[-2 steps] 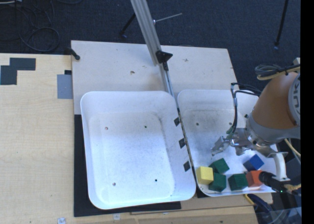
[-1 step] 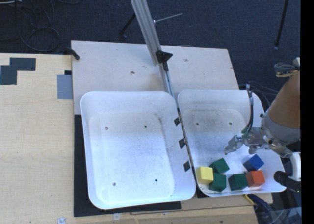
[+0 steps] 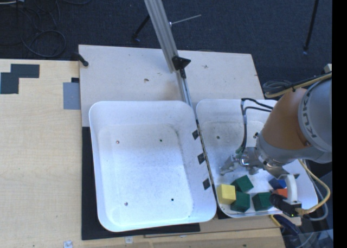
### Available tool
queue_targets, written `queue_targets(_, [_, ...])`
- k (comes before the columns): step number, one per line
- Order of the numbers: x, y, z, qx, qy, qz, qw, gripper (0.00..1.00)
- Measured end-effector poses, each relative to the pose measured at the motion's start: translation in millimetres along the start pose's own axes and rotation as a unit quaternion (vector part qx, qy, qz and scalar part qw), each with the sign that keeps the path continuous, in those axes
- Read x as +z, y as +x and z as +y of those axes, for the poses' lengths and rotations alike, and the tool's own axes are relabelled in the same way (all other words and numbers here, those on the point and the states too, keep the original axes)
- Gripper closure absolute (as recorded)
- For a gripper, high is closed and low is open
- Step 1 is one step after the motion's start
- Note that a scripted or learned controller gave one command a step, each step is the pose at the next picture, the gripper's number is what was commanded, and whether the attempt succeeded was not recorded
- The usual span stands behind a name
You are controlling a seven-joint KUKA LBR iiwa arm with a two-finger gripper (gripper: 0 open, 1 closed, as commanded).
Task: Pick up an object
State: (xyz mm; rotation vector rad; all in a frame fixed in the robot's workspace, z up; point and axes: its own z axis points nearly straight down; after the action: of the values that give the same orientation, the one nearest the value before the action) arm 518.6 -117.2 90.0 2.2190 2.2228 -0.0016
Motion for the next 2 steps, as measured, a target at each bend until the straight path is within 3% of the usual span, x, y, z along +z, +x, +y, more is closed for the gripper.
queue_targets(1, [-2.4,18.6,29.8,0.0,-0.001,0.0,1.0,0.0])
queue_targets(2, [-2.5,18.4,29.2,0.002,-0.002,0.0,1.0,0.0])
